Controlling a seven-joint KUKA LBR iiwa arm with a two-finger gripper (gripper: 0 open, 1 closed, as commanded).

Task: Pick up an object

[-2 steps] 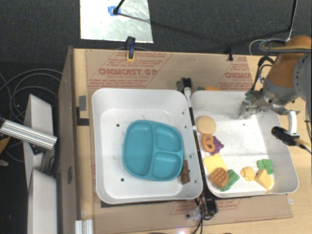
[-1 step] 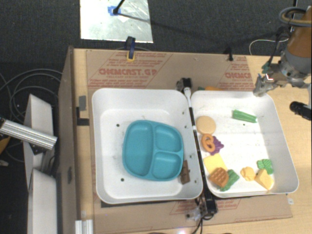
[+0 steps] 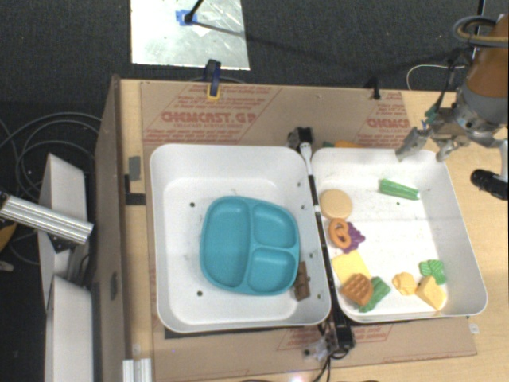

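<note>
Right bin (image 3: 457, 213) centre lies open; toy food (image 3: 358, 281) crowds its left and near edges; green piece (image 3: 398, 189) sits apart.

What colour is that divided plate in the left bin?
The divided plate is light blue, teal-ish, seen clearly in the camera view.

The brown board (image 3: 238, 114) under the bins reads "CHEMCAST GP" in red, repeated.

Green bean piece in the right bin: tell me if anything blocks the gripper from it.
Nothing visible does. The gripper hovers over the right bin's far corner, open, and the green bean piece lies alone on bare white floor just below it.
</note>
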